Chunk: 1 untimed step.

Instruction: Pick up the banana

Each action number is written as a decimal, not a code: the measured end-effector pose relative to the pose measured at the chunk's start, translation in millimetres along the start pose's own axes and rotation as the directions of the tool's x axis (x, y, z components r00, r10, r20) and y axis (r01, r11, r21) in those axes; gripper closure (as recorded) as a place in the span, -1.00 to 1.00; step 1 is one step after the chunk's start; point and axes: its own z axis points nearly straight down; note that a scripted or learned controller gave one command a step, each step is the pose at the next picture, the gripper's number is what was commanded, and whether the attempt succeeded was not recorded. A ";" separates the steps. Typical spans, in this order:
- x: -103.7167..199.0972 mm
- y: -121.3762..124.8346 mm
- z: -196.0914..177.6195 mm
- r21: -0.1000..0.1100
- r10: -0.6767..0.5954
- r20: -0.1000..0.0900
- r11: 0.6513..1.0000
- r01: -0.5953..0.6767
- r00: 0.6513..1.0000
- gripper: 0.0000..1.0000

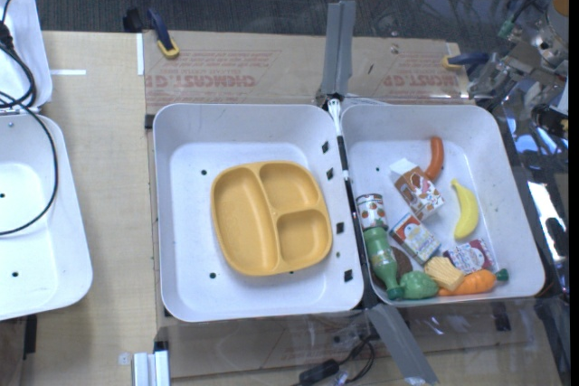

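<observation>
Two white bins sit side by side on the counter [90, 59]. At the near edge of the right bin [507, 149] lie a carrot [472, 283], a green vegetable [416, 287] and a green bottle [380, 256], with a corn piece [441, 270] and small cartons [416, 240] just behind. The banana [465, 211] lies near the bin's right wall, apart from the carton [419, 191] beside it. Farther back is an orange sausage [435, 156]. The left bin [181, 140] holds a yellow divided tray [270, 217]. At the far right, the gripper [534, 59] is perhaps above the bin's corner; whether its fingers are spread cannot be told.
</observation>
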 end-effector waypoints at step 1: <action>-17.1 -54.0 105.1 0.003 -0.014 -0.001 1.000 0.014 1.000 -1.00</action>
